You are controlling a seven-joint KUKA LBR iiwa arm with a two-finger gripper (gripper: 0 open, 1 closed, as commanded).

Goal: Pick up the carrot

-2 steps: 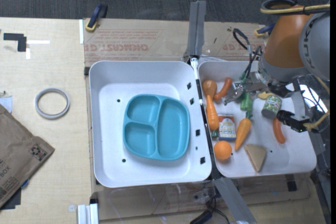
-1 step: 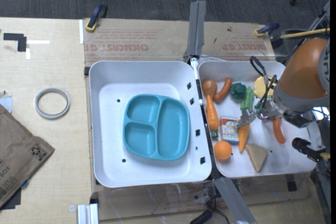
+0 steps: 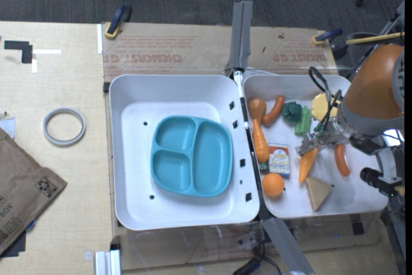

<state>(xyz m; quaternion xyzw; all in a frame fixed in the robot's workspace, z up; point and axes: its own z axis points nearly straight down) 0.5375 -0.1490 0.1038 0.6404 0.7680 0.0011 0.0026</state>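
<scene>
A small orange carrot point(image 3: 306, 166) lies in the right bin point(image 3: 360, 203), its tip pointing toward the front edge. My gripper point(image 3: 315, 142) hangs right over the carrot's upper end and hides where the two meet. The arm with its orange band point(image 3: 380, 84) comes in from the right above the bin. A longer orange vegetable point(image 3: 259, 138) lies along this bin's left wall.
Around the carrot in the right bin are a red sausage point(image 3: 342, 160), an orange fruit point(image 3: 273, 185), a tan wedge point(image 3: 317, 193), a small printed box point(image 3: 278, 159), a green piece point(image 3: 296, 114), a yellow piece point(image 3: 320, 106) and another sausage point(image 3: 273, 109). The left bin point(image 3: 129, 138) holds a blue divided plate point(image 3: 192, 156).
</scene>
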